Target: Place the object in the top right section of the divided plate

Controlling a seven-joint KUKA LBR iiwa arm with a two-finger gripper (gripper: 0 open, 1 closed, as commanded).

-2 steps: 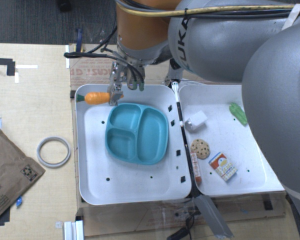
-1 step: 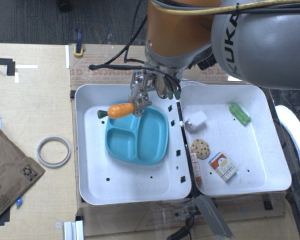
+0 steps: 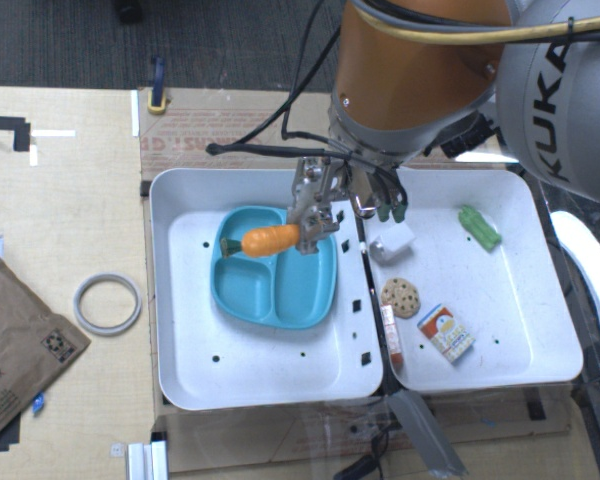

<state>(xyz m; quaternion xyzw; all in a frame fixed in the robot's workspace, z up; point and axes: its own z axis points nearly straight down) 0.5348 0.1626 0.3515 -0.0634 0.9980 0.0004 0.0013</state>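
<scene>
carrot: orange toy carrot, lying roughly level, green stub end at its left. Its right end sits between the gripper fingers. It is over the upper part of the divided plate, across the top sections; cannot tell if it touches the plate surface or hangs just above it.
gripper: metal two-finger gripper, pinching the carrot's right end, positioned at the plate's upper right edge.
divided plate: blue, three-section plate in the left bin, near that bin's right wall. The lower large section is bare.
arm: grey body with an orange band right above the gripper, coming in from the right; black cables loop off it toward the upper left.
left bin: shallow white bin carrying the plate.
right bin: white bin, touching the left bin along the middle divide.
right bin contents: green pickle-like piece upper right; small white block near the upper left; chocolate chip cookie below that; small red and white snack box just right of and below the cookie; thin red stick-like item along the left wall.
desk: light wood desk left of the bins, with a grey tape ring and a brown cardboard box at the left edge.
</scene>
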